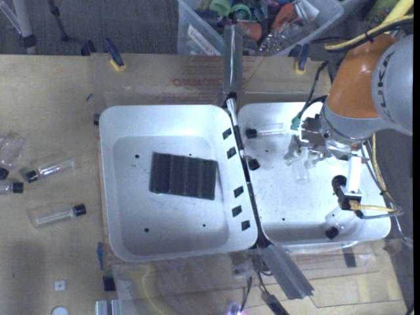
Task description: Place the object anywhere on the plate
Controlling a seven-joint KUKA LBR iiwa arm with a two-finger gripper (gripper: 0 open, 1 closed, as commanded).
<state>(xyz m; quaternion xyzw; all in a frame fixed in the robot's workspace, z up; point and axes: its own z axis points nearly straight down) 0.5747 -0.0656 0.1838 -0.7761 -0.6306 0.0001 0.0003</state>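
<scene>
We are looking down on a pale wooden bench (52,97). Behind it a grey floor (98,12) is showing, and there a clear tub (262,12) is holding a heap of coloured things. Two blue clamps (117,61) are sitting at the far edge of the bench. To the left of the bins, several clear tubes (56,214) with dark caps are lying loose on the wood.

The vial (270,131) is lying flat in the right bin (289,222), in its far left part, close to the divider. Its long axis is running roughly left to right in the view. Its dark cap is pointing left, toward the divider and the other bin. It is well apart from the plate (183,175).

The left bin (118,130) is holding this plate, a dark ribbed rectangle lying flat near the middle, with its long side also going left to right. In the right bin two more black caps (254,165) are lying, one beside the divider and one near the front wall; their bodies are too faint to describe.

The arm (374,77) is reaching in from the right, and the gripper (300,156) is hanging over the middle of the right bin. Something clear is showing just under it, but we cannot tell if the gripper is holding it, or if it is wide or narrow.
</scene>
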